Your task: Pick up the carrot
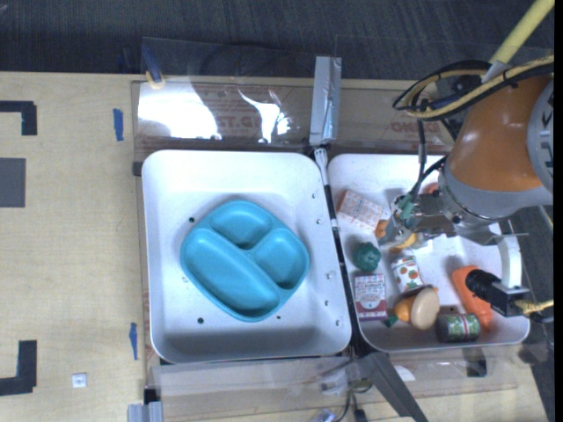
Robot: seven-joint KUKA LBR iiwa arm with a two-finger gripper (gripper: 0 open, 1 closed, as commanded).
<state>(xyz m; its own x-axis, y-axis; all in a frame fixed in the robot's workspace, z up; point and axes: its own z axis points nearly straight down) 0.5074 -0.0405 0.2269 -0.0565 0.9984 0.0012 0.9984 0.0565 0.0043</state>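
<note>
Carrot [467, 290] in right bin [510, 334], fingers [406, 219] well apart

An orange carrot [467, 290] lies in a white bin [510, 334]; the other white bin [167, 323] holds a turquoise tray [244, 258].

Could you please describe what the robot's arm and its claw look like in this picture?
The arm is bulky and rounded, grey with a broad orange band above the wrist. Black and yellow cables loop over its top. The claw is a small dark metal assembly with greenish parts at its tip, much slimmer than the arm.
</note>
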